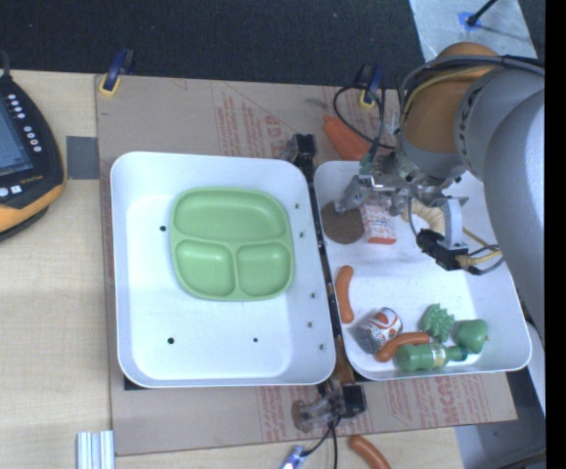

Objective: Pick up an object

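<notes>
My gripper (388, 199) hangs low over the far left part of the right bin (498, 291). Directly below it lies a small white packet with red print (380, 227), and a brown round disc (340, 226) sits just to the packet's left. The wrist hides how the gripper meets the packet. Farther forward in this bin lie an orange sausage (344, 294), a small can (379, 326), a carrot (406, 344) and a few green toy vegetables (449, 338).
The left bin (141, 291) holds a green divided plate (233, 241). An orange item (342, 136) lies on the cardboard behind the bins, another (370, 449) in front. A teach pendant (9, 164) rests at the far left. Cables loop around the wrist (458, 247).
</notes>
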`<state>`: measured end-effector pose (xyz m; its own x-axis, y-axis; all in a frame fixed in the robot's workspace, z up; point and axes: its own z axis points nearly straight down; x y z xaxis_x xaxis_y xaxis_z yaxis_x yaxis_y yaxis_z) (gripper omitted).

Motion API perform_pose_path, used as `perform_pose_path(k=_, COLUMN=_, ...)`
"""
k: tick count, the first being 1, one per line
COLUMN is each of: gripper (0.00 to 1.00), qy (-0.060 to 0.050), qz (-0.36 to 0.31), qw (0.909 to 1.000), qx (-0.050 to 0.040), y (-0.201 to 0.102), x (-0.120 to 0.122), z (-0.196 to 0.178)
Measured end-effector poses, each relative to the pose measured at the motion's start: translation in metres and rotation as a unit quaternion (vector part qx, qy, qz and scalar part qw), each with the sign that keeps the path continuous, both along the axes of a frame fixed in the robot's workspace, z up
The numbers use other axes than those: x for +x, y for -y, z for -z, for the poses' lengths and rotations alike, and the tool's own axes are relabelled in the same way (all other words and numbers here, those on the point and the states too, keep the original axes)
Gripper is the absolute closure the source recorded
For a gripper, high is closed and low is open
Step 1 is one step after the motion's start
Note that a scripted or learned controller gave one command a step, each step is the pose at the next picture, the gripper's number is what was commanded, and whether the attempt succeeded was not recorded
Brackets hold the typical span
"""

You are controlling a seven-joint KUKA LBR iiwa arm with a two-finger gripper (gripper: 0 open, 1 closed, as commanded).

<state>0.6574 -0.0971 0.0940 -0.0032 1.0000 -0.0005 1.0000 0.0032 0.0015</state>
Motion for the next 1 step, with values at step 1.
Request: perform_pose_path(k=1, gripper=0.00, qy=0.000, qz=-0.001, qw=1.0000, qx=-0.0006, y=-0.0014, x=-0.0886, z=0.0000)
